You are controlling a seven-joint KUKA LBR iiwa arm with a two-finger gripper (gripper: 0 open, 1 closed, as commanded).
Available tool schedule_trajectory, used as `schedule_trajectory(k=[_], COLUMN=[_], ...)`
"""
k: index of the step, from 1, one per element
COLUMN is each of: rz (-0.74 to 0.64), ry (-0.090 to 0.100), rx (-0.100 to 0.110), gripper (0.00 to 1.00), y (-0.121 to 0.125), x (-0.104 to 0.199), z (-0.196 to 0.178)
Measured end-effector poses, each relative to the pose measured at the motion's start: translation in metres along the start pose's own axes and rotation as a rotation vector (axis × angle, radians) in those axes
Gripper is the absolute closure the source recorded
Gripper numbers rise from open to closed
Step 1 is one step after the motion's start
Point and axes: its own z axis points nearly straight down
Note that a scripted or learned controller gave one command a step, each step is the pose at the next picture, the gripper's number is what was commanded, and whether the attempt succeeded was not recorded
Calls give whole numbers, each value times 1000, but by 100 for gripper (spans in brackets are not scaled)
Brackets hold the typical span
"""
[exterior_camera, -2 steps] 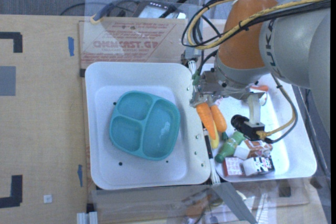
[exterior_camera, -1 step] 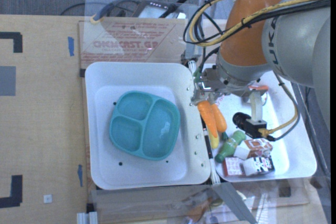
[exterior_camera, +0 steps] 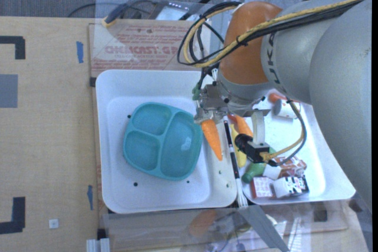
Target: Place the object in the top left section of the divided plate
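Note:
A teal divided plate (exterior_camera: 160, 140) lies in the left white bin (exterior_camera: 118, 186), with two small sections on its left and one large section on its right; all three are bare. My gripper (exterior_camera: 206, 113) hangs just past the plate's upper right rim, over the wall between the two bins. An orange carrot (exterior_camera: 212, 138) points down and to the right from the fingers, which are shut on its thick top end. The carrot's tip is above the bin divider, right of the plate.
The right bin (exterior_camera: 331, 177) holds several small items: another orange piece (exterior_camera: 240, 124), a green item (exterior_camera: 253, 172), red-and-white packets (exterior_camera: 282, 186) and a white-and-orange object (exterior_camera: 282, 107). The arm's large grey body covers the upper right. A clear sheet lies behind the bins.

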Motion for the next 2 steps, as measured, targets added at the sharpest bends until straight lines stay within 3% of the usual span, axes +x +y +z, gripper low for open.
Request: schedule_trajectory(k=[1,2], rz=[1,1], ry=[0,0], rx=[0,-1], gripper=[0,100], y=[0,1], x=[0,0], z=[0,-10])
